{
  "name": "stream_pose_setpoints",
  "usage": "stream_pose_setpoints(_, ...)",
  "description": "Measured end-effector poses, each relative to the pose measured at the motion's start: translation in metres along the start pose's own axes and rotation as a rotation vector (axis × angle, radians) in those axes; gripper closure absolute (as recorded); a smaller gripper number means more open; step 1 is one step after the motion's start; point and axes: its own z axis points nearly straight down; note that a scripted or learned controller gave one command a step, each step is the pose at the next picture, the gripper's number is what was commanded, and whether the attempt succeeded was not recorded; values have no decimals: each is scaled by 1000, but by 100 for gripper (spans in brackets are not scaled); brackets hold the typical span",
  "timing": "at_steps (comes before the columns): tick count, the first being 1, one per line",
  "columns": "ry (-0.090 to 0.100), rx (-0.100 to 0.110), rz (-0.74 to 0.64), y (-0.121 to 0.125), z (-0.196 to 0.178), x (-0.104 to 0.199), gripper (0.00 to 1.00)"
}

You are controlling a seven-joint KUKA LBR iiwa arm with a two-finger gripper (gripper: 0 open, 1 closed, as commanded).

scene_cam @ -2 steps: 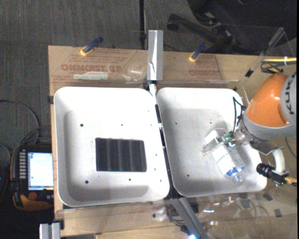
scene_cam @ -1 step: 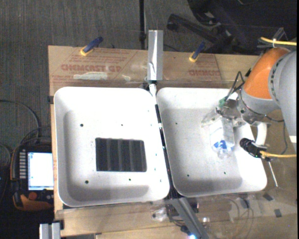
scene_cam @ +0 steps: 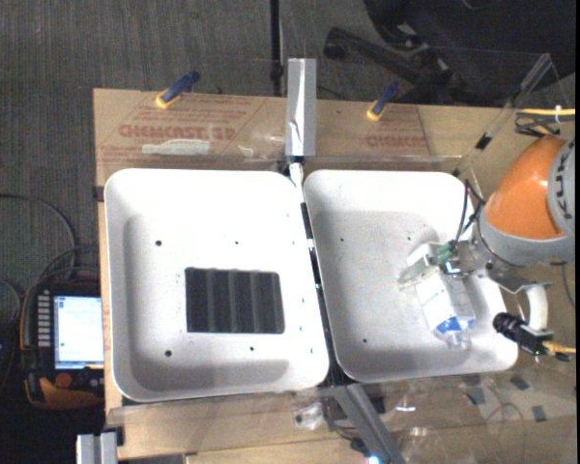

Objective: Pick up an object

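Note:
A clear plastic bottle (scene_cam: 443, 303) with a blue cap lies on its side in the right bin (scene_cam: 367, 259), near that bin's right wall. My gripper (scene_cam: 431, 261) comes in from the right and is low over the bottle's upper end, touching or just above it. The pale gripper parts blend with the clear plastic. In the left bin (scene_cam: 145, 211) a dark ribbed rectangular block (scene_cam: 234, 301) lies flat near the middle.
The arm's orange band (scene_cam: 522, 201) and grey wrist hang over the right bin's right edge. A narrow ridge separates the two bins. Blue and yellow clamps (scene_cam: 177, 89) sit on the board behind the bins. Cables run along the right side.

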Motion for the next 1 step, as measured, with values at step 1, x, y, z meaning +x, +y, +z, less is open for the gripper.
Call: stream_pose_setpoints(1, 12, 5, 53, 63, 1, -8, 0)
